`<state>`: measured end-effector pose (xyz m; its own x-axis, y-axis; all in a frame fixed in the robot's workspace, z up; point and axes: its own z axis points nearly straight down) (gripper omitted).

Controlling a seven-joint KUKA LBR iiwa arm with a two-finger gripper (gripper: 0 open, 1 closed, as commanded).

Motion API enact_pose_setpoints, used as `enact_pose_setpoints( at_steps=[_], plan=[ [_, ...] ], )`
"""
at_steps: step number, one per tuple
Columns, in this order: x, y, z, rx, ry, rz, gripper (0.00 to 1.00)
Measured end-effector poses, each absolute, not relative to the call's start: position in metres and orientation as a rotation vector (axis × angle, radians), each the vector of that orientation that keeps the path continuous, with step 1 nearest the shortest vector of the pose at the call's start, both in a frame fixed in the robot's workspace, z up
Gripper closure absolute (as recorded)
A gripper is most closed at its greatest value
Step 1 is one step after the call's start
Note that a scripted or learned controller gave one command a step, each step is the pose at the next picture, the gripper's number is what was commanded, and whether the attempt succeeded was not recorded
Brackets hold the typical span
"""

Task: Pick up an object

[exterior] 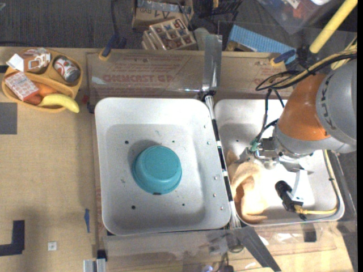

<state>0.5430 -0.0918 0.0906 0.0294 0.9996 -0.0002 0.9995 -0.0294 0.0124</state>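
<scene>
A teal bowl [157, 169] lies upside down in the middle of the left bin [113, 118]. In the right bin [238, 115] a tan, bread-like object [249, 192] lies against the left wall near the front. The arm's grey wrist with its orange band [303, 120] hangs over the right bin, and the gripper [265, 154] reaches down just above and right of the tan object. Its fingers are hidden under the wrist hardware.
A yellow tray [11, 86] with a banana and food items sits at the far left on the bench. A cardboard wall [147, 75] stands behind the bins. A yellow cable [320, 212] runs along the right bin's front.
</scene>
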Motion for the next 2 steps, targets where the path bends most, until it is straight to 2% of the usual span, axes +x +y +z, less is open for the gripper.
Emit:
enact_pose_setpoints(
  at_steps=[1, 2],
  plan=[
    [0.519, -0.114, 0.091, 2.173, 2.256, 0.016, 0.0],
    [0.484, -0.103, 0.091, 2.227, 2.198, 0.016, 0.0]
  ],
)
